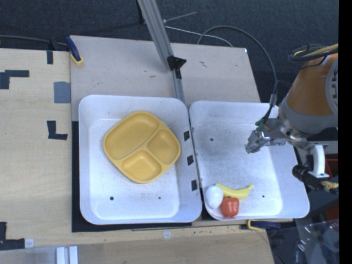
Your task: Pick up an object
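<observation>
A yellow banana (236,191), a white egg-like ball (213,196) and a red pepper-like piece (230,206) lie together in the front corner of the right bin (231,120). My gripper (254,144) hangs over the right side of that bin, well behind and to the right of these objects. Nothing shows between its fingers. The arm with its orange band (311,92) reaches in from the right.
A yellow divided plate (142,146) rests in the left bin (93,202). A metal pole (157,26) slants across the back of the bench, ending at the bins' divider. A cable loops behind the right bin.
</observation>
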Tool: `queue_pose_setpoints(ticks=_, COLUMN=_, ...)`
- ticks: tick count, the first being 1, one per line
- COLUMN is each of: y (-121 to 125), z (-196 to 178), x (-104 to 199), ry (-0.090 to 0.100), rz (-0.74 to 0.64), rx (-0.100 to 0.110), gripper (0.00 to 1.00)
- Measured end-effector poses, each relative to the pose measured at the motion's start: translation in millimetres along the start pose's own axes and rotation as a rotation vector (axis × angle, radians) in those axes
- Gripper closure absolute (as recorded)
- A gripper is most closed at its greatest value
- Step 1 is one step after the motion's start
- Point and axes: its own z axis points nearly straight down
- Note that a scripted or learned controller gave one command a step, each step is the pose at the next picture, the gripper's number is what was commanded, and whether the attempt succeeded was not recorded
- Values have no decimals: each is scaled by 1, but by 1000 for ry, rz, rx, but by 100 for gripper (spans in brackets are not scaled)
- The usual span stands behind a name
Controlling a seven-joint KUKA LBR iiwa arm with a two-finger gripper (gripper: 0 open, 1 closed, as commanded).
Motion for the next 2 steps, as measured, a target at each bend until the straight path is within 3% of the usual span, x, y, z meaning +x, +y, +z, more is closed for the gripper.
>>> queue_pose_setpoints(ticks=1, y=1, z=-42, x=0, ry=0, rz=1, rx=0, gripper=100)
queue_pose_setpoints(ticks=2, y=7, z=-29, x=57, ry=2, rz=-3, rx=6, gripper=100)
